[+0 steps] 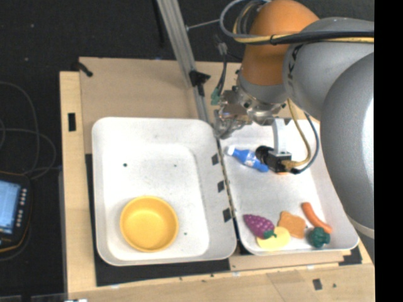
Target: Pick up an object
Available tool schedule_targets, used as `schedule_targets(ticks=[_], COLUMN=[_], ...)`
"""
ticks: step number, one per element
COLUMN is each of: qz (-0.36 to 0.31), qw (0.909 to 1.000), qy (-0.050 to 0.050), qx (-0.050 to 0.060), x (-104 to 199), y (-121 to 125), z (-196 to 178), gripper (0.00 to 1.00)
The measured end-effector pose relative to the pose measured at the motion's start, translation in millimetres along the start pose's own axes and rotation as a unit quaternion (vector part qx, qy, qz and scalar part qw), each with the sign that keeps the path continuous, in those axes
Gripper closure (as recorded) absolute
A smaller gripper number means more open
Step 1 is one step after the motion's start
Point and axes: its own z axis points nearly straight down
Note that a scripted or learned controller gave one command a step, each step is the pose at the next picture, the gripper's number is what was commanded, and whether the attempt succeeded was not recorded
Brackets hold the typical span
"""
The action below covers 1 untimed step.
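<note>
My gripper (227, 126) hangs over the top left corner of the right bin (334, 197), close to the wall between the two bins. Just below and to its right a blue and white tube (246, 158) lies flat on the bin floor, apart from the gripper. At the right bin's front edge lie a purple grape bunch (257, 223), a yellow piece (274, 239), an orange piece (291, 223) and a carrot (315, 217) with a green top (318, 236). A yellow bowl (148, 223) sits in the left bin (151, 150).
A slanted metal rail (179, 43) runs from the top down to the bins' shared corner. A black cable fitting (277, 160) dangles from the wrist beside the tube. The arm's grey bulk covers the right bin's far right.
</note>
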Motion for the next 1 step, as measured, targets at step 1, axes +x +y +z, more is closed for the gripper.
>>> schedule_targets(ticks=[1], qz=[0.0], qw=[1.0], qy=[0.0], qx=[0.0], x=[58.5], y=[19.4], z=[7.5], gripper=[1.0])
